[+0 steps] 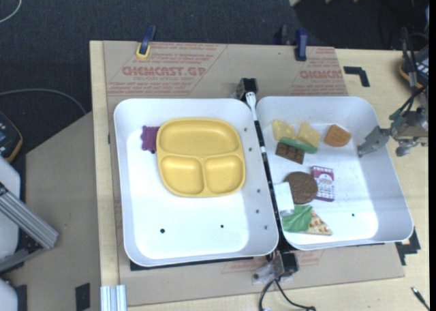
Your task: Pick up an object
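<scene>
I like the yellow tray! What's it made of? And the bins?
The tray looks like plastic: smooth, one even yellow, rounded moulded compartments with a soft sheen. The bins look like thin white plastic too, with smooth rounded corners and raised rims, though painted metal can't be ruled out by look alone.

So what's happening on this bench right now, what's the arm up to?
A robot arm reaches in from the right, its gripper over the right edge of the right bin. It holds nothing. That bin contains small toy foods: an orange piece, yellow pieces, a brown round cookie, a small red packet and a pizza slice. The left bin holds a yellow divided tray beside a purple item.
</scene>
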You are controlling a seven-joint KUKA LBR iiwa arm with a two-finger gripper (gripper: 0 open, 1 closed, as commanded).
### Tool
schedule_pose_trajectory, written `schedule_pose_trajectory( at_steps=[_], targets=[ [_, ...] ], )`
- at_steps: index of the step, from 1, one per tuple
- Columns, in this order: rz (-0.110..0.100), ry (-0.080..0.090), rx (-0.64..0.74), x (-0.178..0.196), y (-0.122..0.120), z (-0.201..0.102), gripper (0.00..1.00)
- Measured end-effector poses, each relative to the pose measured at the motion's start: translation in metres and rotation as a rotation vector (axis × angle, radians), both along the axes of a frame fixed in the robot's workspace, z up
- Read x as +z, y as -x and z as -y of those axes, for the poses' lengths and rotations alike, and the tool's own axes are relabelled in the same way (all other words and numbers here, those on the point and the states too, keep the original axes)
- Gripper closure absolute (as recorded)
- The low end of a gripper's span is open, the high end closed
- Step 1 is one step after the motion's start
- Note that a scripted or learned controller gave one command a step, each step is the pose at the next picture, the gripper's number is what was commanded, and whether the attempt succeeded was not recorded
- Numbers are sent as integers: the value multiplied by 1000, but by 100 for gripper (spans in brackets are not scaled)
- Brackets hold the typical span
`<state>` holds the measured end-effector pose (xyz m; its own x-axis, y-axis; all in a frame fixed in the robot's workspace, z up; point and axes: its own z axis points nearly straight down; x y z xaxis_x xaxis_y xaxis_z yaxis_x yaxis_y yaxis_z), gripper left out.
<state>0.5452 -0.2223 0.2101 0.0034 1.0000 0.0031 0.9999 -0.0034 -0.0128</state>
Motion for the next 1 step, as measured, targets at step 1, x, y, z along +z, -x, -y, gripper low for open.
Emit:
schedule_pose_trajectory(
  at_steps=[1],
  targets=[
    [14, 4, 4, 7, -3, 0, 0]
  ],
)
